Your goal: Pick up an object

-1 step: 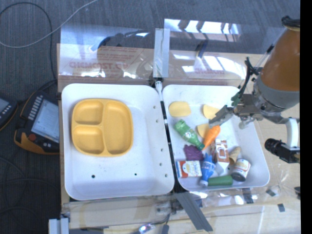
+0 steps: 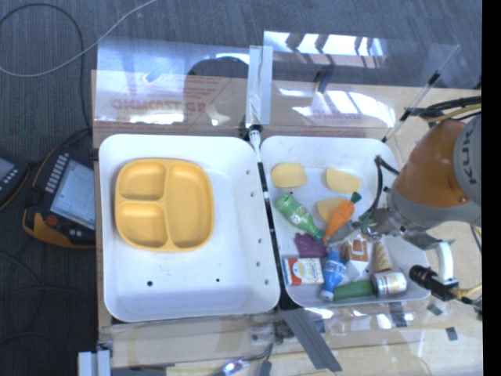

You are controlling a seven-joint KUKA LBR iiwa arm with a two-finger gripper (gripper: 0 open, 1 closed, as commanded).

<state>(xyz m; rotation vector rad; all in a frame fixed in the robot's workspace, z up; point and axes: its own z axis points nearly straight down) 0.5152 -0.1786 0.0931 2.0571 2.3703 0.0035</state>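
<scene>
The right bin [image 2: 313, 142] holds several small items. Among them are a yellow piece [image 2: 288, 175], a second yellow piece [image 2: 343, 180], a green bottle [image 2: 297, 214], an orange carrot [image 2: 339, 218], a purple item [image 2: 311, 247], a blue bottle [image 2: 334, 269], a red and white packet [image 2: 307, 271], a green tube [image 2: 352, 290] and a metal can [image 2: 389, 283]. My gripper [image 2: 371, 224] hangs low over the bin's right half, just right of the carrot and above a small box [image 2: 358, 249]. The wrist hides its fingers, and I see nothing held between them.
A yellow divided plate [image 2: 165, 204] lies in the left bin [image 2: 109, 233]. The arm's orange band [image 2: 437, 171] overhangs the right bin's right rim. Clear plastic walls [image 2: 258, 84] stand behind both bins. A teach pendant [image 2: 63, 198] lies on the floor at left.
</scene>
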